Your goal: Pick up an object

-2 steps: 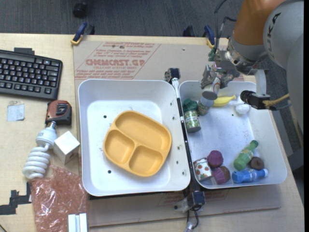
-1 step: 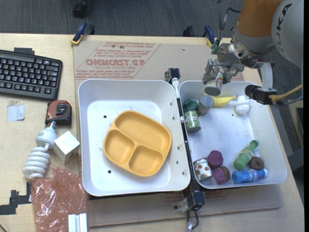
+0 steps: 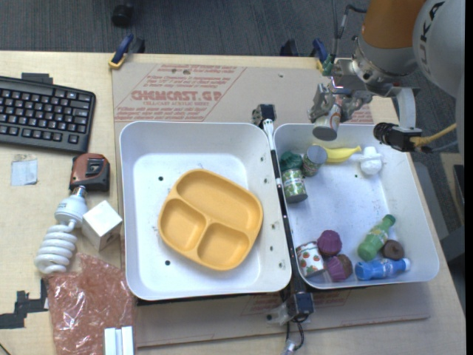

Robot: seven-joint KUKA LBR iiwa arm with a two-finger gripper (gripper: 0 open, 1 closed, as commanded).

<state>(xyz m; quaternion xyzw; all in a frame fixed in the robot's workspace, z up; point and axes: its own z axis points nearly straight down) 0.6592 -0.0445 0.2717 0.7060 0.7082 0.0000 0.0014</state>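
Up at the right bin's [image 3: 414, 198] far rim, the pincer [image 3: 329, 118] hovers clamped on a grey disc [image 3: 324, 132].

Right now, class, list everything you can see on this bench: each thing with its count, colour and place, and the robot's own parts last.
Bins: two, white, side by side at centre.
Divided tray: one, yellow, in left bin.
Banana: one, yellow, top of right bin.
Jar: one, green-labelled, right bin by the divider.
Green bottle: one, lower right of right bin.
Blue bottle: one, right bin's bottom edge.
Keyboard: one, black, bench's far left.
Tape measure: one, red and black, left of bins.
Light bulb: one, white spiral, lower left.
Cube: one, white, beside bulb.
Arm: one, grey and orange, upper right.
Pincer: one, metallic, above right bin's top edge.
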